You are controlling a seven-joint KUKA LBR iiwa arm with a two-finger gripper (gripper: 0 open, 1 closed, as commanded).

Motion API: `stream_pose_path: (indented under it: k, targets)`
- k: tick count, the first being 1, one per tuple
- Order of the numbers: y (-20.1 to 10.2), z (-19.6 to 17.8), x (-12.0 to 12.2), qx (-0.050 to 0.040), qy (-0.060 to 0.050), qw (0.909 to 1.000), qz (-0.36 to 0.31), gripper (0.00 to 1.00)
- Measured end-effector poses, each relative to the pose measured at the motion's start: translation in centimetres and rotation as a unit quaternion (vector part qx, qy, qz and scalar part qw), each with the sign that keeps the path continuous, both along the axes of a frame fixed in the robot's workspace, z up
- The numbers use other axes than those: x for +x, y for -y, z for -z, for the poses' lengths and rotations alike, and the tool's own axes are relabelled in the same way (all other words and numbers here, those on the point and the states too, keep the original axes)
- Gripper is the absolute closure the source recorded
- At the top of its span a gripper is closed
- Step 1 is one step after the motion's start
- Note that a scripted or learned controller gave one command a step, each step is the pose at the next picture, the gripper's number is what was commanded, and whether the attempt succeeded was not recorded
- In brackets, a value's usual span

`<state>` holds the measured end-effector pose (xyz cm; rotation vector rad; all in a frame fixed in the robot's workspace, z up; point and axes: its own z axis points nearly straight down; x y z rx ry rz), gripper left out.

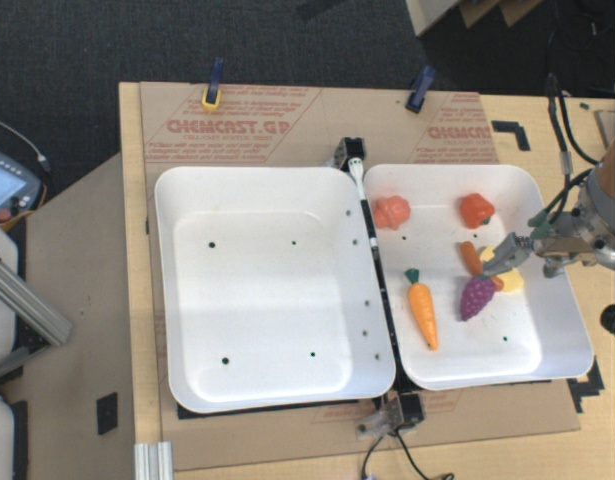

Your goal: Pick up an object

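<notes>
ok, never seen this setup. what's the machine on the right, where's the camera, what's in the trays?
One fixed camera looks down at a slant on a bench with two shallow white bins. The left bin sits beside the right bin. In the right bin lie a carrot, purple grapes, a pink lump, a red piece, and small orange and yellow pieces. A robot arm reaches in from the right; its pincer is low among those small pieces. Whether it grips anything is unclear.

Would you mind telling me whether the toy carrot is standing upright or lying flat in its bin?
Lying flat. The toy carrot rests lengthwise on the right bin's floor, green top toward the far side, tip pointing toward the near rim.
</notes>
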<state>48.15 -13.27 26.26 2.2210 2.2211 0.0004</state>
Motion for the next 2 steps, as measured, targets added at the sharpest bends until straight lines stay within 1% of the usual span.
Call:
stream_pose_path:
  k: [1, 2]
  targets:
    - [-5.5, 8.1, 2.3, 0.0015, -0.002, 1.0, -0.002, 0.0]
    - [-2.3, 14.6, 6.9, -0.0009, 0.0, 1.0, 0.001, 0.0]
